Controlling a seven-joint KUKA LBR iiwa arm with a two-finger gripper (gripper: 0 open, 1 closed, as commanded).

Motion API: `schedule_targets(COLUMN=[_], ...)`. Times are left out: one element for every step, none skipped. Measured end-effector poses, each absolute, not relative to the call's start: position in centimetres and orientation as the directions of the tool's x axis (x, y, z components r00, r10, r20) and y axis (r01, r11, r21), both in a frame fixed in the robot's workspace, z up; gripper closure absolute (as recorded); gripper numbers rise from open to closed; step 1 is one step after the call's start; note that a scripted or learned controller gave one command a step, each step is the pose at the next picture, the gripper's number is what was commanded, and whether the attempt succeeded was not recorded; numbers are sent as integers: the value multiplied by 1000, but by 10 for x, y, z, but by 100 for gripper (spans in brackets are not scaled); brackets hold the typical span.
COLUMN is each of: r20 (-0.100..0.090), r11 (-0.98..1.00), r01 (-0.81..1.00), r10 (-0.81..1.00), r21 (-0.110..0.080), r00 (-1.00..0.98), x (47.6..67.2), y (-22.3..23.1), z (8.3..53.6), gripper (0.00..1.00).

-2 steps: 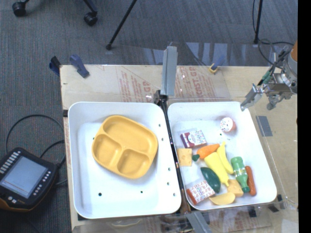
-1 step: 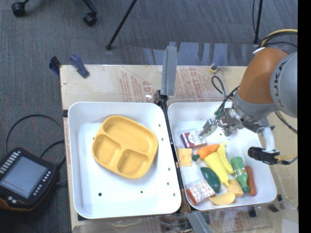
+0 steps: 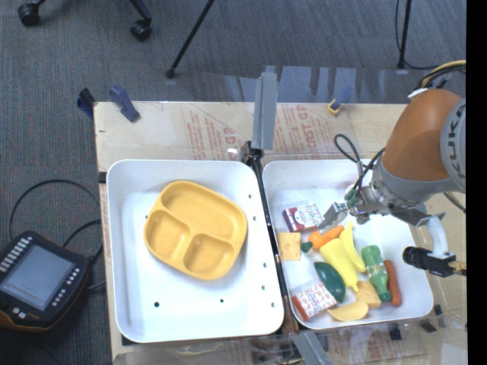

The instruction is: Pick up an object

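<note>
The right bin (image 3: 304, 175) holds a heap of toy foods. Among them are a maroon and white box (image 3: 302, 217), a cheese square (image 3: 289, 245), an orange carrot (image 3: 327, 236), a yellow banana (image 3: 346, 254), a dark green vegetable (image 3: 329, 278), a green bottle (image 3: 373, 263), a red sausage (image 3: 392, 278) and a red and white packet (image 3: 314, 299). My gripper (image 3: 337, 214) hangs low over the bin, just above the carrot's top end and right of the box. Nothing can be seen held in it.
The left bin (image 3: 129, 280) carries a yellow divided plate (image 3: 196, 229). A grey upright post (image 3: 265, 112) stands behind the gap between the bins. A tablet-like pendant (image 3: 34, 276) lies on the floor at the left.
</note>
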State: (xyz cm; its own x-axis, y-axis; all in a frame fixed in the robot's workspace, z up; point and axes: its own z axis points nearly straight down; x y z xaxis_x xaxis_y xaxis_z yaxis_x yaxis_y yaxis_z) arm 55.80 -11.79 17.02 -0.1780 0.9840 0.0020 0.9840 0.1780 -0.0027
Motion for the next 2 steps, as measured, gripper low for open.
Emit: schedule_targets(r20=[4, 4], r11=[176, 168], r01=[984, 986], r10=[984, 986], r21=[-7, -6], r00=[-176, -168], x=[566, 567], y=[-132, -134], z=[84, 95], gripper=[0, 100])
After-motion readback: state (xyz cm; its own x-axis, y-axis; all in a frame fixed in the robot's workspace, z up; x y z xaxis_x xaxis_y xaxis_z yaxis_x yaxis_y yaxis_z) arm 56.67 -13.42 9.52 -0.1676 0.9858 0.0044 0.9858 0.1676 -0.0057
